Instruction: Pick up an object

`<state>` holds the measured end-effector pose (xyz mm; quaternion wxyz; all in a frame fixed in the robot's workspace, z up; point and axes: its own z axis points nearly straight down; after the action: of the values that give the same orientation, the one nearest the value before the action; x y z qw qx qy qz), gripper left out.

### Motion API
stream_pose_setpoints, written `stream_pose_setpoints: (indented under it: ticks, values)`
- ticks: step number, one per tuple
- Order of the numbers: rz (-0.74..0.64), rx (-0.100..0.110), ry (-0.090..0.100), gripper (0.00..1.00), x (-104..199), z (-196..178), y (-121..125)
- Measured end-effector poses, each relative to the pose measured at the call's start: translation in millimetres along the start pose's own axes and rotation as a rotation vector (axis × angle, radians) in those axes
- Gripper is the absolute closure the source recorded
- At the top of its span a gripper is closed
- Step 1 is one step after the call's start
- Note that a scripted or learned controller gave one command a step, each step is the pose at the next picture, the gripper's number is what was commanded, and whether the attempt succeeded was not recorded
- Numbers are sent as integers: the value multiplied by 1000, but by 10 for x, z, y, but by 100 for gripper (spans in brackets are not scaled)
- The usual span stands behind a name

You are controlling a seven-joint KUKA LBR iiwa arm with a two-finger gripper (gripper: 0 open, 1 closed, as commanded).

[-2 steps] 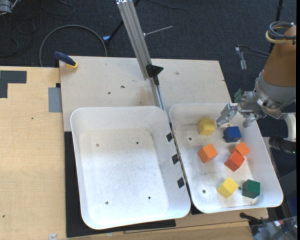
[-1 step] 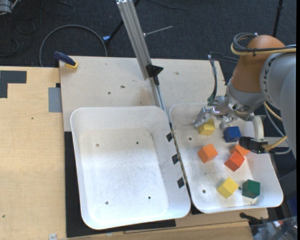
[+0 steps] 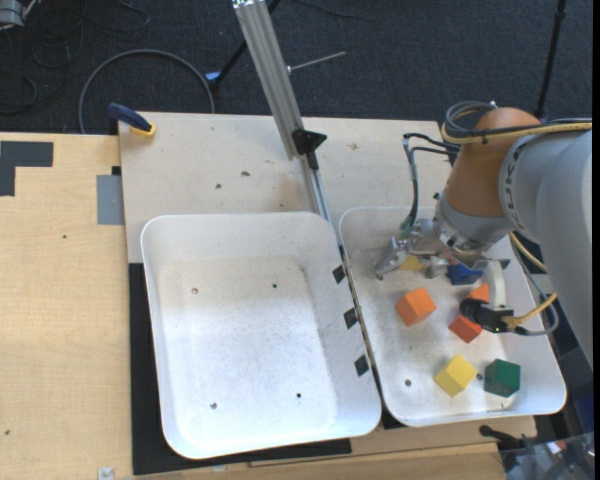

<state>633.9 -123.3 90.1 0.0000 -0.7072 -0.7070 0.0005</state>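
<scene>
Low over the right bin (image 3: 540,393), gripper (image 3: 408,255) near the orange cube (image 3: 416,306), finger state impossible to tell.

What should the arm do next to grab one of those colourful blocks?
Probably shift a little toward the orange block and lower onto it. The gripper sits in the right bin just above-left of that block, which lies apart from the other blocks, so it looks the easiest target.
</scene>
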Motion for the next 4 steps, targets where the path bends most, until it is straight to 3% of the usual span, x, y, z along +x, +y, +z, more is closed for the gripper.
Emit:
stream_pose_setpoints:
  ticks: [1, 2, 3, 4]
  values:
    - [1, 1, 0, 100, -2, -112, 1]
    - [-4, -4, 2, 100, 463, -1051, -436]
    - [1, 2, 2, 0, 445, -1000, -445]
    - [2, -1, 2, 0, 22, -2, -377]
